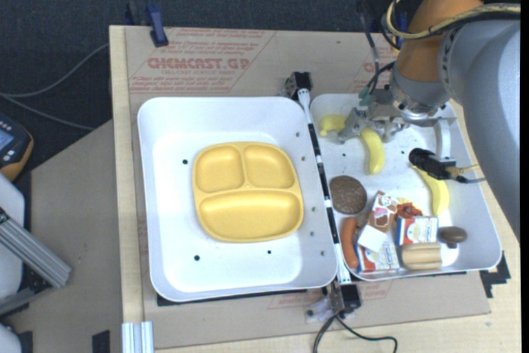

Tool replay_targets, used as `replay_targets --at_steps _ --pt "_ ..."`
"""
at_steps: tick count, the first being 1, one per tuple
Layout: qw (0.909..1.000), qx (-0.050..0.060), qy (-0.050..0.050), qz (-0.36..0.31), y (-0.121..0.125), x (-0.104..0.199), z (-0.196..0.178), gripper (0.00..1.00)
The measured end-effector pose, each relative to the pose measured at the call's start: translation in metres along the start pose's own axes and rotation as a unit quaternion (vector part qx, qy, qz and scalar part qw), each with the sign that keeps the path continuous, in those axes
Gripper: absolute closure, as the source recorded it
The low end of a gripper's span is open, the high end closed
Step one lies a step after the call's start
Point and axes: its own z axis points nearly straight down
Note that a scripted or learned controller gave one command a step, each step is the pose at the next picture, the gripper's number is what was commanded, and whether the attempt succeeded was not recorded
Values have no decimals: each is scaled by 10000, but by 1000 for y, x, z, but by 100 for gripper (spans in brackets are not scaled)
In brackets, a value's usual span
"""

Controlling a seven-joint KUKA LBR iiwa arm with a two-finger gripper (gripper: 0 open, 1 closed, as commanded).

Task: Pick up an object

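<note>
The pick was not yet done. My jaws hung low over the far end of the right bin [489,247], and I could not tell whether they were open or closed. Nothing showed between them. The nearest candidate, a banana [374,151], lay on the bin floor just beside them, with a smaller yellow piece [331,126] near the bin's far left corner. So the grasp and the lift were both left, as I judged it.

The same bin held more: a second banana [438,193], a brown disc [348,193], an orange sausage-like piece [350,242], small printed cartons [416,229] and a tan roll [421,257], crowded at the near end. The left bin [165,178] held one thing, a yellow divided tray [246,191] lying flat in the middle.
</note>
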Motion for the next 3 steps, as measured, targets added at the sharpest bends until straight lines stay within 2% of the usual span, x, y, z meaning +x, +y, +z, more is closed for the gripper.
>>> replay_targets --at_steps 1,2,3 --pt "10000 -28 5 29 -1 -1 -11 100" --pt "9998 -184 16 13 -57 64 -109 100" --pt "9998 -206 3 22 -94 93 -191 100"
